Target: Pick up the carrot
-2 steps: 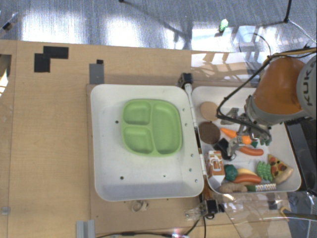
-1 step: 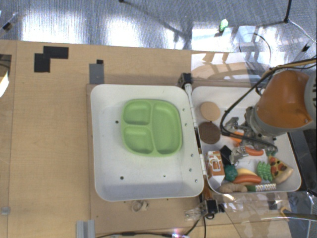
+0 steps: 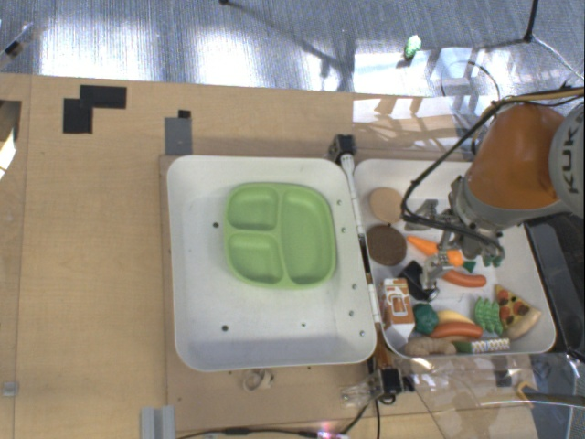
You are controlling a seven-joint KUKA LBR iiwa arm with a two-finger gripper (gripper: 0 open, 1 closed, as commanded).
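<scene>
Your gripper (image 3: pixel 450 256) hangs low over the right bin (image 3: pixel 541 329), apparently touching the carrot (image 3: pixel 422 243), though you cannot tell how it is set. Centre it across the carrot's thick middle, clear of the brown disc (image 3: pixel 386 244) and sausage (image 3: pixel 462 279). No writing is legible; the small carton (image 3: pixel 396 301) is too blurred

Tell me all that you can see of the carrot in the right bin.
The carrot is a small orange toy, plastic by its look, tapered and smooth. It lies flat on the floor of the right bin, slanting, beside the dark brown disc at its left end. Its right end runs under the claw, which hides that part, so no green top can be made out. Whether the claw touches it cannot be told.
</scene>
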